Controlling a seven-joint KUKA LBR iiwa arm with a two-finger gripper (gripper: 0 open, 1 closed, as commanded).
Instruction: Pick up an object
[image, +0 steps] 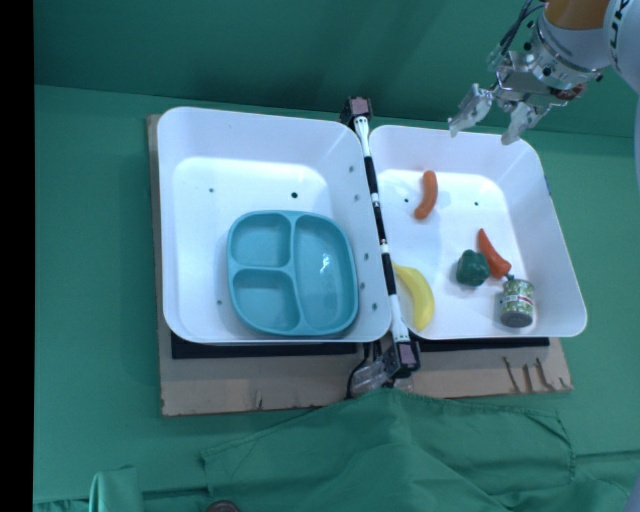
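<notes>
Two fingers spread, the claw (495, 112) grips nothing — arm (585, 25) cut off at top right.

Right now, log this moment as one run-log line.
gripper: open, holding nothing, above right bin's far rim | right bin: sausage, banana, green pepper, carrot, can | left bin: teal tray

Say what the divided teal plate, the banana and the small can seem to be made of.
Divided teal plate: looks like moulded plastic or silicone, smooth, with a bright glint in one compartment.
Banana: probably a plastic toy, with uniform yellow skin and a slight sheen.
Small can: apparently metal with a printed label and a grey end; could be a toy.
</notes>
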